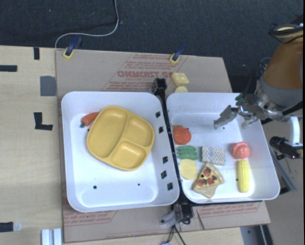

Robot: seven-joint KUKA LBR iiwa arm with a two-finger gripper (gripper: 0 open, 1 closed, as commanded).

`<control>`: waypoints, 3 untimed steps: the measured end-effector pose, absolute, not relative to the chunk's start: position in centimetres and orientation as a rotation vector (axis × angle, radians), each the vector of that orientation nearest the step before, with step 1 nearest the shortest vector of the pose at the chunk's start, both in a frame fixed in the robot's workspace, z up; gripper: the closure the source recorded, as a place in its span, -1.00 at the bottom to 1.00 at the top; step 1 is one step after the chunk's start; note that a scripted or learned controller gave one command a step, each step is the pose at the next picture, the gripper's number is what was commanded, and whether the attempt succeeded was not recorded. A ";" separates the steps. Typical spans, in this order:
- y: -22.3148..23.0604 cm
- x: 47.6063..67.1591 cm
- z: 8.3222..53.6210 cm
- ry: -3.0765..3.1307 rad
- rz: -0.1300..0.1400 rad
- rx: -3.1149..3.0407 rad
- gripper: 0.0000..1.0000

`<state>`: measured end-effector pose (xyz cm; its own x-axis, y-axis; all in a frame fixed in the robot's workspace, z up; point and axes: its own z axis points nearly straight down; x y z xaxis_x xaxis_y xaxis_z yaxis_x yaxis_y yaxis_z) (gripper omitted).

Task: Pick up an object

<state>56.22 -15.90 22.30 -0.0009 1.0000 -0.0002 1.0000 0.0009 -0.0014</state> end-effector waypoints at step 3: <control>-22.3 49.3 9.1 -2.229 -0.014 -2.237 -1.00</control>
<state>49.28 -22.29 9.11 0.0038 1.0000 -0.0051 0.9998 -0.0037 0.0178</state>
